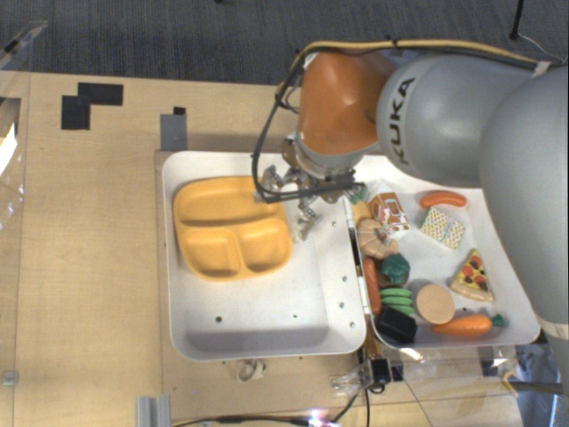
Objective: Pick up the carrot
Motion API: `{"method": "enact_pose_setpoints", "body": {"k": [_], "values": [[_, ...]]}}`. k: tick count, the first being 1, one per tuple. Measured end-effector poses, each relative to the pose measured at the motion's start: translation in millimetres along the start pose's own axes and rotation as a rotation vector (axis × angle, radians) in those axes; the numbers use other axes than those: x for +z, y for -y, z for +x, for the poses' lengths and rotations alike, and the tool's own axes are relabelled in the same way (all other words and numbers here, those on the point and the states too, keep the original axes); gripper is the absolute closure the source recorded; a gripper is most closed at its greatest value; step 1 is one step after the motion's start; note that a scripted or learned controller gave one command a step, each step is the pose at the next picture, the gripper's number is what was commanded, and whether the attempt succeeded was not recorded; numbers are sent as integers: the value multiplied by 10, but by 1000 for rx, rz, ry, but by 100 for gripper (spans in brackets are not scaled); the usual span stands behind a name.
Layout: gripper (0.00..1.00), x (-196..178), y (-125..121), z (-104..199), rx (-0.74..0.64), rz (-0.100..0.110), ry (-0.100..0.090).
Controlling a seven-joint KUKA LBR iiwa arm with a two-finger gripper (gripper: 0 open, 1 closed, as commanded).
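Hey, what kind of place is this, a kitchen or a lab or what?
Most likely a robotics lab. A KUKA arm reaches over two white bins on a wooden bench, the food is toys such as a carrot and a pizza slice, and cables trail below.

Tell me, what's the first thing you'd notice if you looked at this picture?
The big grey arm with its orange band reaches in from the right, above the two white bins. Next, the yellow divided tray lies in the left bin. The right bin holds a jumble of toy food, with the carrot near its front edge and a pizza slice just behind it.
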State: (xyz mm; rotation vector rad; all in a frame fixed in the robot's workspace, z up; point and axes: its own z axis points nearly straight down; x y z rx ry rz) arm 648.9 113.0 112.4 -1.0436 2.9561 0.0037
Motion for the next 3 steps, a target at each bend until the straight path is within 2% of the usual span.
{"method": "enact_pose_setpoints", "body": {"k": [1,2,3], "values": [[0,137,-204,6,-176,6,3],[0,186,-439,-138,-296,28,-25],[100,108,-348,-82,-285,34,-36]]}}
